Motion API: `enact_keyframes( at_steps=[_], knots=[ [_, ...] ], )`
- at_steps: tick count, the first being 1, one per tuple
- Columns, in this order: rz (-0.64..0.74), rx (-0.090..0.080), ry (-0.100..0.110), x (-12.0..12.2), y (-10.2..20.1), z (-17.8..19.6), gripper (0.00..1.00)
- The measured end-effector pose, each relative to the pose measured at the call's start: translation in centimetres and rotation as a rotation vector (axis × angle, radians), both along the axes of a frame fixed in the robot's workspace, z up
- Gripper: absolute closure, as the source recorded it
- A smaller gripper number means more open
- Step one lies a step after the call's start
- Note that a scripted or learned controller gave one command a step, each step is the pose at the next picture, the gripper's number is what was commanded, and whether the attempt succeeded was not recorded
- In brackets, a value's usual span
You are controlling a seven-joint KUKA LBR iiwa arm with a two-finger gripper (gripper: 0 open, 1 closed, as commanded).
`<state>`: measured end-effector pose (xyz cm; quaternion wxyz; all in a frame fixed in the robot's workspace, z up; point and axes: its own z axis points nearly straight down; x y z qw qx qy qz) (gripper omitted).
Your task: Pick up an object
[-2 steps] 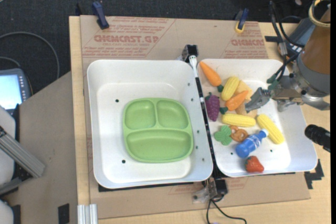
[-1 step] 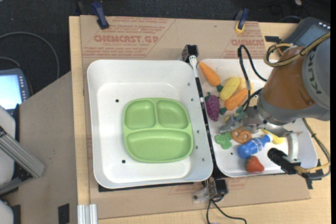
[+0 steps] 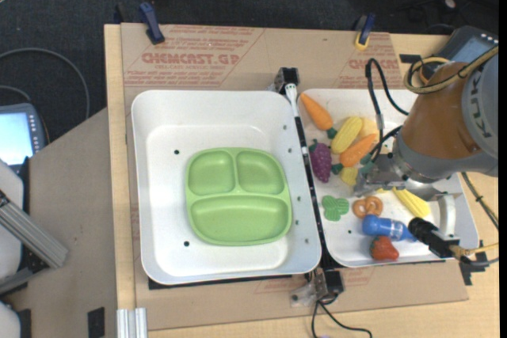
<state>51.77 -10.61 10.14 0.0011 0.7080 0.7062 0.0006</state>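
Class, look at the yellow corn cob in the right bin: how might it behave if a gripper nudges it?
The corn cob looks rounded and elongated, so it would probably roll. Its glossy plastic look suggests it is light and may slip. It rests against the orange carrot, which might shift too.

I read red print, "CHEMCAST G.P.", on the brown paper-faced board (image 3: 198, 51) under my bins. Smaller lines beneath are too blurred.

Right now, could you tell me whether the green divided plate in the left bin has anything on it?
Empty. The green divided plate lies flat in the left bin, and all three compartments show bare green.
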Motion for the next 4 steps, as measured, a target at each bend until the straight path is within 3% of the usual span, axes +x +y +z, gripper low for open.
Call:
enact_keyframes(
  at_steps=[1, 2, 3, 4],
  knots=[
    [0.000, 0.000, 0.001, 0.0, 0.0, -0.1, 0.00],
    [0.000, 0.002, -0.003, -1.0, -0.4, -1.5, 0.00],
    [0.002, 0.001, -0.007, -0.9, -0.3, -0.4, 1.00],
    [0.002, 0.001, -0.006, -0.9, -0.3, -0.4, 0.00]
  ],
)
